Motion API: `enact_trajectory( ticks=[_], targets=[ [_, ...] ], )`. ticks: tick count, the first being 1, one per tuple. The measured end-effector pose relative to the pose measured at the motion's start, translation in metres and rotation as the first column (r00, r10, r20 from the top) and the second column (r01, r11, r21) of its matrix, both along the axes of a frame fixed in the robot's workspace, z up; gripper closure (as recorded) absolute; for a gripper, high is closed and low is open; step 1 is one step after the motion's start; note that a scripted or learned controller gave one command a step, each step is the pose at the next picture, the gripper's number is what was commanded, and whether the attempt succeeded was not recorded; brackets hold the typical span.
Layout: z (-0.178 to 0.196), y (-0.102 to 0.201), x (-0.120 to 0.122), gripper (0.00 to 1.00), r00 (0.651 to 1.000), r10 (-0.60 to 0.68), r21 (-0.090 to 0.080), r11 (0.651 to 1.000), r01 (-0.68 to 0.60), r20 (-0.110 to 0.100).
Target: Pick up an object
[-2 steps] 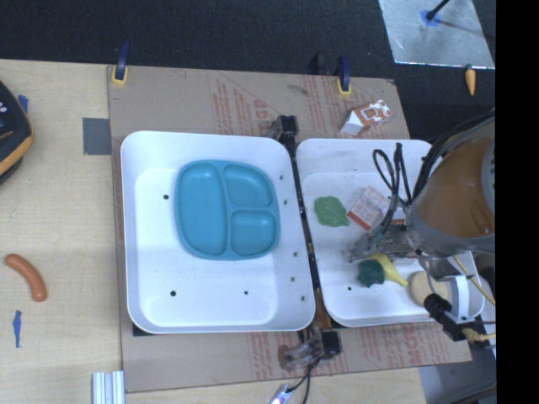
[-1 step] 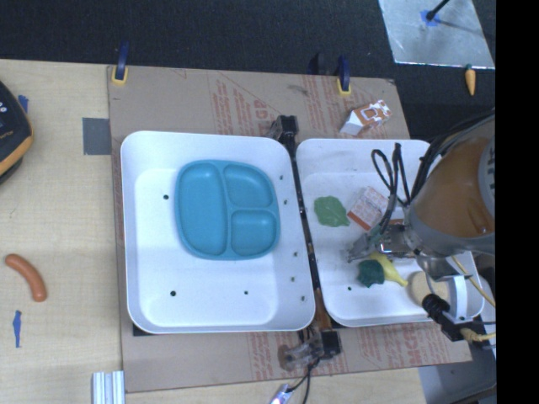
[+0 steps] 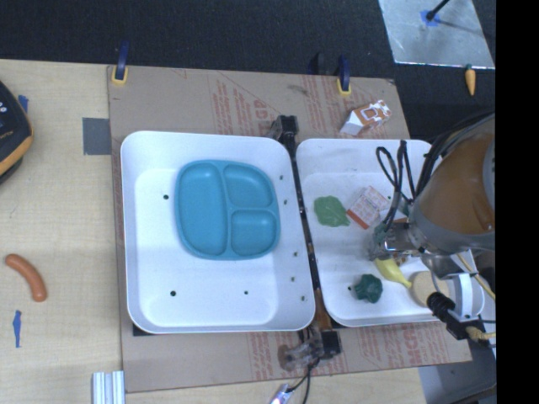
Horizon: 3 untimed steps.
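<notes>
The right bin (image 3: 337, 162) holds a light green leafy piece (image 3: 331, 211), a small red and white packet (image 3: 365, 205), a dark green broccoli-like piece (image 3: 367, 288), a yellow banana-shaped piece (image 3: 393, 271) and a pale beige piece (image 3: 419, 285). My gripper (image 3: 386, 244) is low in this bin, just above the yellow piece and right of the light green one. The arm's grey and orange body covers the bin's right part.
The left bin (image 3: 152, 297) holds a blue divided plate (image 3: 227, 209). A small carton (image 3: 365, 118) lies on the cardboard behind the right bin. A toy sausage (image 3: 27, 276) lies on the bench at far left. Black cables (image 3: 396, 171) loop above the gripper.
</notes>
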<state>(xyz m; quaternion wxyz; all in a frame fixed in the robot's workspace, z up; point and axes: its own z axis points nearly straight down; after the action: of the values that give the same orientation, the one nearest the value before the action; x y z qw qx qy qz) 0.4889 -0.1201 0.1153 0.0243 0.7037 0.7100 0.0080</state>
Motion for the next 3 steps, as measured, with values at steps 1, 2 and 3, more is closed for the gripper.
enact_trajectory(
  ticks=[1, 2, 3],
  targets=[
    [0.148, 0.061, -0.01, 1.0, 0.999, -0.003, 0.023, 1.0, 0.005, -0.048],
    [0.09, 0.038, 0.063, 1.0, 0.999, -0.004, 0.022, 1.0, 0.006, -0.049],
    [0.09, 0.038, 0.063, 0.0, 0.999, -0.004, 0.022, 1.0, 0.005, -0.048]
  ],
)
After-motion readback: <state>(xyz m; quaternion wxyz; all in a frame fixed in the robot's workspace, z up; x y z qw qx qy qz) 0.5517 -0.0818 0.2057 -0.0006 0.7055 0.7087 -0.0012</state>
